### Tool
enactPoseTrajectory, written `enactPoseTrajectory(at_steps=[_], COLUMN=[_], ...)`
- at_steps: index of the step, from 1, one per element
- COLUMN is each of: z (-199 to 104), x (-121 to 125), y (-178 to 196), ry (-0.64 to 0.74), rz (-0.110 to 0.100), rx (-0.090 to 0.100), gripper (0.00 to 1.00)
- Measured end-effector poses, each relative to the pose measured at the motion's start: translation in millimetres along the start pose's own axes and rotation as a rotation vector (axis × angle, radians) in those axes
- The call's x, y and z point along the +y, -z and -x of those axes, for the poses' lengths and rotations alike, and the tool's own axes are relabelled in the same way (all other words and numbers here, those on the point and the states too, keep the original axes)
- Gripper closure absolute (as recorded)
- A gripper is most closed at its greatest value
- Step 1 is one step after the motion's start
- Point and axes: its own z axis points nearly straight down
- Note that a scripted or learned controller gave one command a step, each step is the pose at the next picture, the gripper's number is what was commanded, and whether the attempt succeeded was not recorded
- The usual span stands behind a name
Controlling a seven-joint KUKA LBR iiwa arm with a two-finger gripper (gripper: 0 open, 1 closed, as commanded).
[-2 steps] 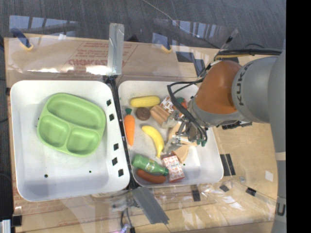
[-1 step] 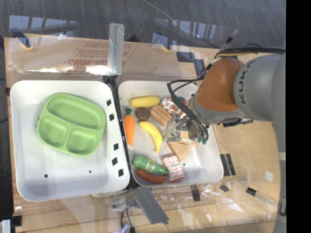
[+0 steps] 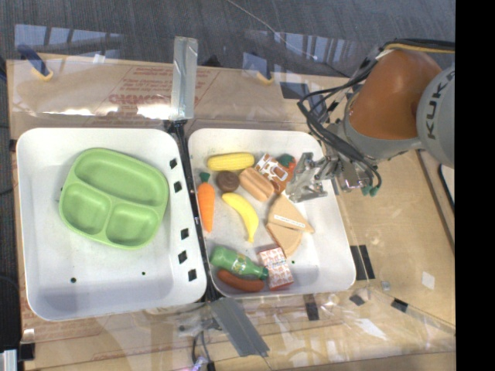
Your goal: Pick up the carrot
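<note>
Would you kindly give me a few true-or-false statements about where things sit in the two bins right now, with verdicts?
1. The carrot lies in the right bin, near its left wall. True.
2. The green tray is in the same bin as the carrot. False: it sits in the left bin.
3. The claw holds the carrot. False: it is over the right side of the right bin, apart from the carrot.
4. The banana lies right of the carrot. True.
5. The green bottle is at the far end of the bin. False: it lies near the front edge.
</note>
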Motion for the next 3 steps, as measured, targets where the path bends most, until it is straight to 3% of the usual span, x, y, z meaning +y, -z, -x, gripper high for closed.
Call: enactPoseTrajectory(at_steps=[1, 2, 3], z=[-70.2, -97.4, -101.9], x=[10.2, 68.6, 8.0], y=[67.8, 36.5, 56.5], ry=[-0.299, -0.474, -0.324], rz=[0.000, 0.002, 0.000], rx=[0.004, 0.010, 0.005], gripper=[1.00, 1.00, 1.00])
